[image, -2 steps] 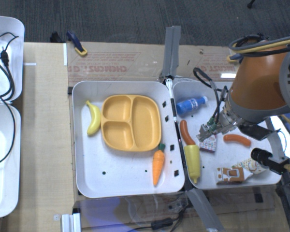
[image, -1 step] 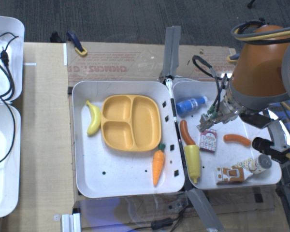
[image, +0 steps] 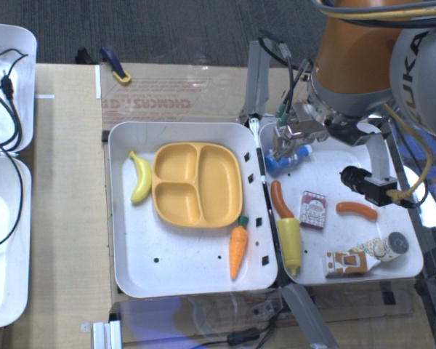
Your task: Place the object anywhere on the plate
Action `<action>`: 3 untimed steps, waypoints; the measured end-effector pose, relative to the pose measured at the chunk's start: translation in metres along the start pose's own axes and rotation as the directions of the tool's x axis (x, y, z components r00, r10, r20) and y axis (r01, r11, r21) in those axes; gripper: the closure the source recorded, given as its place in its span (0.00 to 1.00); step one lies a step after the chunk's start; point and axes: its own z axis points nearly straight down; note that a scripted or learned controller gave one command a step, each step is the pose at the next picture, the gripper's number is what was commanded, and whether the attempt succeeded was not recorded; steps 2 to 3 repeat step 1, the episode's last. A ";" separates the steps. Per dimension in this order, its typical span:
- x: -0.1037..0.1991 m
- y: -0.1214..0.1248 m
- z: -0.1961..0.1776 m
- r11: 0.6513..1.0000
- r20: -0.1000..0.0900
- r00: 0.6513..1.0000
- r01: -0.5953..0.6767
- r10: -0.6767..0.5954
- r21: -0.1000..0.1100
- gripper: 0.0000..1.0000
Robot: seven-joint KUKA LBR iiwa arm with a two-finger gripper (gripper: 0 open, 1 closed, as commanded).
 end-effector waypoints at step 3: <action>-0.022 -0.046 0.126 1.000 -0.001 1.000 0.000 0.000 0.002 1.00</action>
